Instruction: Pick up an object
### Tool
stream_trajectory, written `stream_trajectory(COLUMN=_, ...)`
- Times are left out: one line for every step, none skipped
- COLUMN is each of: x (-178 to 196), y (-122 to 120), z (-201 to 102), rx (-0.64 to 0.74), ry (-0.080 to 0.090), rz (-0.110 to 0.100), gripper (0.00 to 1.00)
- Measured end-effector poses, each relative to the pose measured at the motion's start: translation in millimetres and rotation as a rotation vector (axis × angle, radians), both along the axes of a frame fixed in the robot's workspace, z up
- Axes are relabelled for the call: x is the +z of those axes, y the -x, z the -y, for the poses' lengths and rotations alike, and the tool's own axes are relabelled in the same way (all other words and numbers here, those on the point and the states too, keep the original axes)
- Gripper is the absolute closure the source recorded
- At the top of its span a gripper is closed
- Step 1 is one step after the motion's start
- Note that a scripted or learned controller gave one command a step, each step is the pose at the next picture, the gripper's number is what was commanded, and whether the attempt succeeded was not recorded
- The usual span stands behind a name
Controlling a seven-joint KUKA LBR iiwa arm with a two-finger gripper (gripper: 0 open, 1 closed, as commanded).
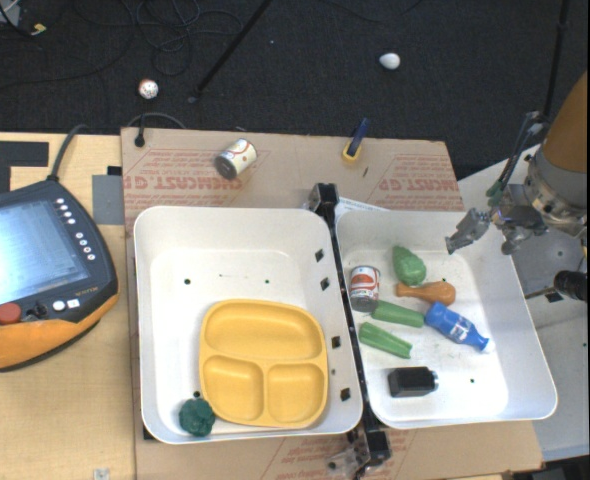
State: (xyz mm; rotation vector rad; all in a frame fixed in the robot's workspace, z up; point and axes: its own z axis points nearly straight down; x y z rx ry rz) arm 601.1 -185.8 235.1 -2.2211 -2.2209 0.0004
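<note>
The right bin [530, 368] holds a small tin can [363, 286], a green pepper-like piece [408, 265], a brown drumstick [427, 291], two green sticks [395, 314] [385, 341], a blue bottle [456, 326] and a black box [411, 381]. My gripper [487, 233] hangs open over that bin's upper right part, above and to the right of the objects. Nothing is between its fingers; one grey finger [465, 233] points down to the left.
In the left bin [175, 258] lie a yellow divided plate [265, 361] and a green lump [197, 416]. A teach pendant [35, 268] rests at the left. On the cardboard behind the bins lie a can [235, 158] and a blue-yellow tool [354, 143].
</note>
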Motion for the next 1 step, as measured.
stream_trajectory(x=-154.6, y=53.5, z=-43.4, rx=-0.003, ry=-0.003, rz=-0.007, gripper=0.00)
